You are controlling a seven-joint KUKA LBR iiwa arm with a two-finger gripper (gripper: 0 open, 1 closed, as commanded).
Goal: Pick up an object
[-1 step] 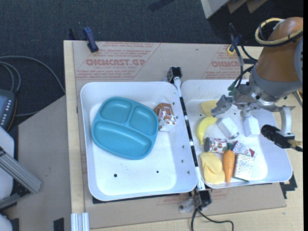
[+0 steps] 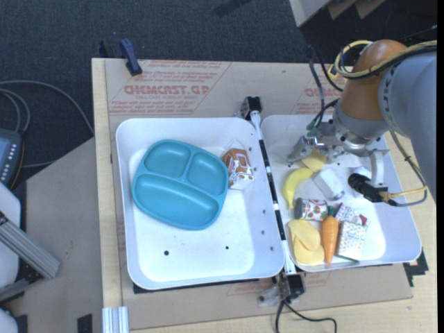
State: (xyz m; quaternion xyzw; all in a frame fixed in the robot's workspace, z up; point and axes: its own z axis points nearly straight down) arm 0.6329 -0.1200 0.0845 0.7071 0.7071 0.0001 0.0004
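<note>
My gripper [image 2: 310, 152] hangs low over the back of the right bin [image 2: 279, 136], below the grey arm with its orange band [image 2: 366, 82]. Just under and in front of it lie a yellow banana [image 2: 297, 184] and a white block [image 2: 327, 184]. Nearer the front of that bin are a small printed carton [image 2: 313, 209], an orange carrot [image 2: 330, 236], a pale yellow lump [image 2: 305, 241] and a patterned box [image 2: 352, 238]. The gripper's tips are hidden among these things and the arm's body.
In the left bin [image 2: 201, 259] a blue divided plate [image 2: 179, 184] lies beside a small brown and white carton [image 2: 238, 168] by the divider. A blue clamp [image 2: 130, 56] sits at the bench's back left corner. Cables run around the arm's wrist.
</note>
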